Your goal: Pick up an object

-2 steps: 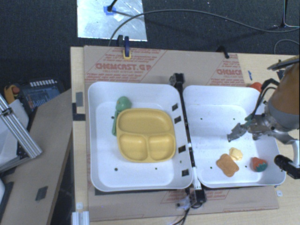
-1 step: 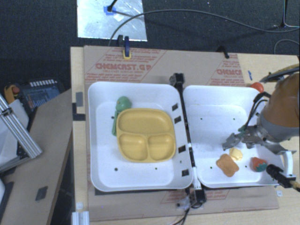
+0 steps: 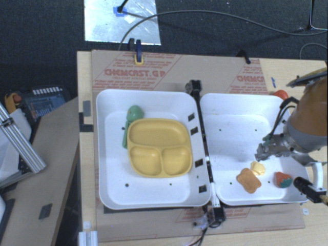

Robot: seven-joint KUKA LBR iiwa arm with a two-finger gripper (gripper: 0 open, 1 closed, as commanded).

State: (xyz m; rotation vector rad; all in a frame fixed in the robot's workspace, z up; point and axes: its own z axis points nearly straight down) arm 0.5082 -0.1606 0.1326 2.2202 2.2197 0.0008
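— Looking down on two shallow white bins side by side: left bin (image 3: 110, 137), right bin (image 3: 230, 117). Anything in the left one?

— Holds a yellow divided tray (image 3: 158, 147) with three compartments, lying flat near the middle. Tucked under its far-left corner, a green utensil (image 3: 131, 118), rounded head toward the far side, handle running along the tray's left edge.

— And the right bin?

— Carries three small pieces along the near side. From left to right: an orange toast-shaped piece (image 3: 248, 180), a pale yellow piece (image 3: 258, 168) touching its far-right corner, then a red and green piece (image 3: 282, 179) well to the right, close to the bin's near-right corner.

— Where's the arm?

— Reaches in from the right, orange band (image 3: 313, 109) over the right bin's right wall. Gripper (image 3: 270, 150) hangs low above the bin floor, just beyond the pale yellow piece, slightly right of it.

— Claw state?

— Cannot tell; too dark and small to make out. Nothing visibly held. All three pieces lie on the bin floor.

— Beyond the bins?

— Brown printed cardboard (image 3: 169, 70) under both, and a shiny metal plate (image 3: 122, 13) on the dark floor at the far side.
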